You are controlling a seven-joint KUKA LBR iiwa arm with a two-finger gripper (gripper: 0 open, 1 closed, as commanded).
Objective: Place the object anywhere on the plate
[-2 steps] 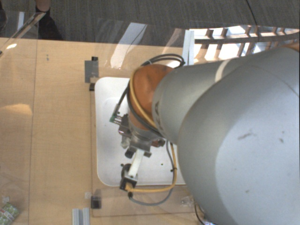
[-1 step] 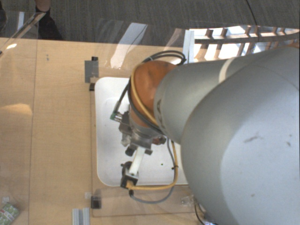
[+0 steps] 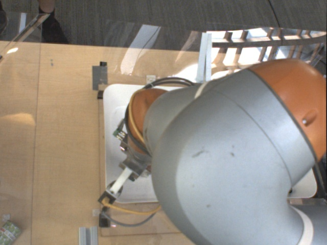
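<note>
The grey arm [image 3: 230, 157] hangs low over the bin [image 3: 113, 137] and its bulk covers most of the bin floor, so the one relation that matters here, which way the object lies from the gripper [image 3: 134, 163], cannot be read; neither can the object's long axis, nor where the plate sits, and I would not guess at either. What can be told is the pose: the arm comes in from the view's right, the orange band [image 3: 148, 103] lies just above and behind the gripper, and the wrist is turned down and toward the bin's near-left corner, so the gripper body stands close over the white floor, a little in from the bin's left wall. Whether the gripper is open or closed, and whether it has hold of anything, I cannot tell, since its working end is turned away beneath the wrist. Beyond the wall, on the gripper's far side from the arm, is plain wooden bench [image 3: 51, 137]
</note>
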